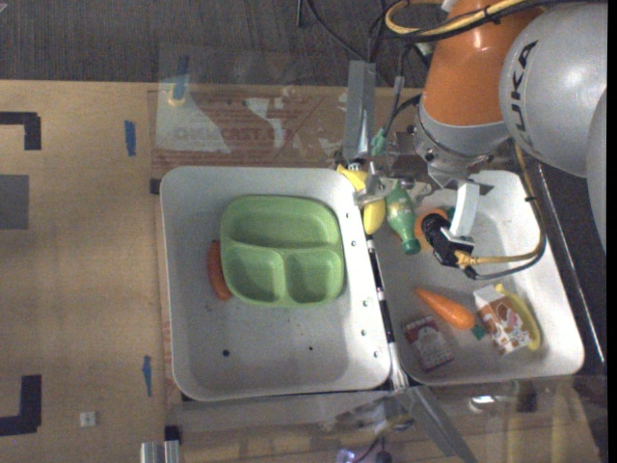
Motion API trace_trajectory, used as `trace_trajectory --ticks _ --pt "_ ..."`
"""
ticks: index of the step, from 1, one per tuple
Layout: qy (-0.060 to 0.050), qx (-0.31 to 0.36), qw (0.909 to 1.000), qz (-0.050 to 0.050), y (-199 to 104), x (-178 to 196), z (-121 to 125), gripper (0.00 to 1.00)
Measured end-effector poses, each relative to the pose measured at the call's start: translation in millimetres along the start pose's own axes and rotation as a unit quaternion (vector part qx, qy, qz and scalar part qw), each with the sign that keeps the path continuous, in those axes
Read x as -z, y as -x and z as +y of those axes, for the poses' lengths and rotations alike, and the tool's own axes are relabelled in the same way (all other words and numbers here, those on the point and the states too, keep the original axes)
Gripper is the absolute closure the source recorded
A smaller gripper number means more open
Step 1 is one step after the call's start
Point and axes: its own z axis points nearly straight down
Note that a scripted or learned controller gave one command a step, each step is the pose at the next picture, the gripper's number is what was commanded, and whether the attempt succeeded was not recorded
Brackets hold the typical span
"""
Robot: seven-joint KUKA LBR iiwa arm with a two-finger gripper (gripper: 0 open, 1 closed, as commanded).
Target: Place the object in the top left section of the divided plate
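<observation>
While the green divided plate (pixel 281 222) lies bare in every section, the task looks barely begun: the gripper (pixel 384 177) hangs well right of the plate (whether it grips anything, I cannot tell), just by a green bottle (pixel 402 218) and a banana (pixel 371 210), either the likely object. Left of the plate stretches pale wooden bench (pixel 87 258) with blue tape marks (pixel 130 138).

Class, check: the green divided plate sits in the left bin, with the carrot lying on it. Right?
No. The camera view shows the carrot lying in the right bin, not on the green divided plate, which does sit in the left bin.
</observation>
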Motion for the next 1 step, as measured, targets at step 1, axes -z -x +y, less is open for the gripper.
trace_trajectory --ticks 1 --pt "-0.001 -0.055 0.9985 0.000 15.2 7.8 -39.9 1.00"
